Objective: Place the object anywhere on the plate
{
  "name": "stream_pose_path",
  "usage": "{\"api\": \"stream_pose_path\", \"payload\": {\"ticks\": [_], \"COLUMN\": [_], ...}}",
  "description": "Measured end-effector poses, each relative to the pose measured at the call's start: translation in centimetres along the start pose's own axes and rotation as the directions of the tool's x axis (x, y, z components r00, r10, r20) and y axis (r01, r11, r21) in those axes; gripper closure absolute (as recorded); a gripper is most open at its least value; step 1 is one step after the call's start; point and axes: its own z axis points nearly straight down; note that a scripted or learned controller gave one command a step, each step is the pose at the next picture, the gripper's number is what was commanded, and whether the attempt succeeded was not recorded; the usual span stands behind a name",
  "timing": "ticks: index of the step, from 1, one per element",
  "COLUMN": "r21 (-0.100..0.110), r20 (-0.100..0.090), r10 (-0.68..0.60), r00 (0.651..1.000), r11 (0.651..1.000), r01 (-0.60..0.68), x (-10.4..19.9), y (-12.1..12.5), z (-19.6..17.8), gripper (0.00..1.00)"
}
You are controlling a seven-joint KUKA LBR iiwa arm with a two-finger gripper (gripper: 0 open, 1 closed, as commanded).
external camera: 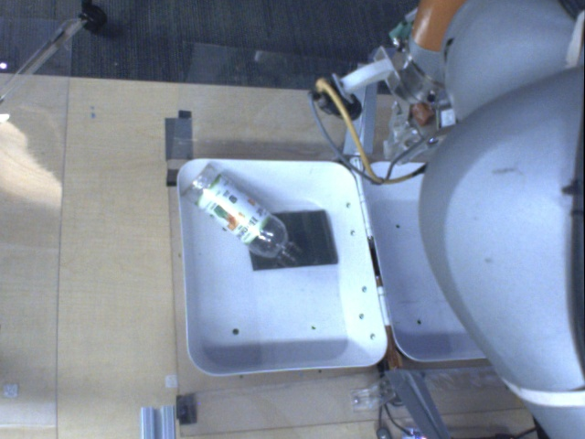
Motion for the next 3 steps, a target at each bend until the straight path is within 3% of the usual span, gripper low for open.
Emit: {"api": "stream_pose_path", "payload": {"ticks": [1,2,3], "r21": [0.002,0.002,0.002], "r20": [0.003,-0.002,-0.002], "r10": [-0.205,-0.013,0.101], "r00": [0.979,1.000,0.995], "r11": [0.979,1.000,0.995], "r01": [0.205,0.013,-0.101], "x": [2.3,2.8,5.0], "y": [-1.7,-6.7,-10.8], "z": [-9.1,-12.7,-12.7], "gripper": [1.00,1.00,1.00]}}
